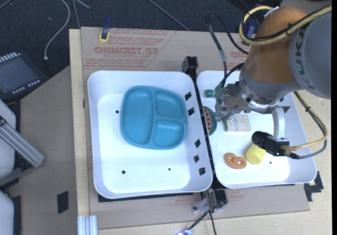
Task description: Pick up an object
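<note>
You are at the reach step: the gripper (pixel 227 114) hangs low in the right bin (pixel 300 173), its fingers' spread impossible to tell, near the patterned card (pixel 240 123), so next comes a straight descent and closing.

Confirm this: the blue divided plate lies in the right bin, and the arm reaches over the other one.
Not right. The camera view shows the blue divided plate in the left bin; the arm reaches over the right bin.

two white bins (pixel 105 123), one blue tray (pixel 152 118)
</note>
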Controlling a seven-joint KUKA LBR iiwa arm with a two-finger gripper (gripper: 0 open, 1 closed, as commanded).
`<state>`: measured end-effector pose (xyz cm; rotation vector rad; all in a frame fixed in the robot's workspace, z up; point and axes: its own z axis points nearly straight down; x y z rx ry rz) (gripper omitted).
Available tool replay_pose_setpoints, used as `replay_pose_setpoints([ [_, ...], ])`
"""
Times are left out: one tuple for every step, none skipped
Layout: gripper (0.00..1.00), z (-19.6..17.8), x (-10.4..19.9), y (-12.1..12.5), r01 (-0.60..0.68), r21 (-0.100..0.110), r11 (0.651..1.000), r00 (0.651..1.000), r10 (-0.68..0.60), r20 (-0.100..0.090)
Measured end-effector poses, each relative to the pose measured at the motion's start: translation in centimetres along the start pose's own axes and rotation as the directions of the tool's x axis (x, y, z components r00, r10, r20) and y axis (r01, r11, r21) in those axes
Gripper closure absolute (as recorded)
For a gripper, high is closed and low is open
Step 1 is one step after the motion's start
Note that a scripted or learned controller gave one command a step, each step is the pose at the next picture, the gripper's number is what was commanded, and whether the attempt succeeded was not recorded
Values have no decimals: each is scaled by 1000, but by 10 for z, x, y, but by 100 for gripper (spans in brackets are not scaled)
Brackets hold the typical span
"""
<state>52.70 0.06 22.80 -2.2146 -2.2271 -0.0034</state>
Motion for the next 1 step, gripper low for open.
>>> replay_pose_setpoints([
  [100, 0, 62, 10, 2, 0, 1000, 1000, -2, 0],
])
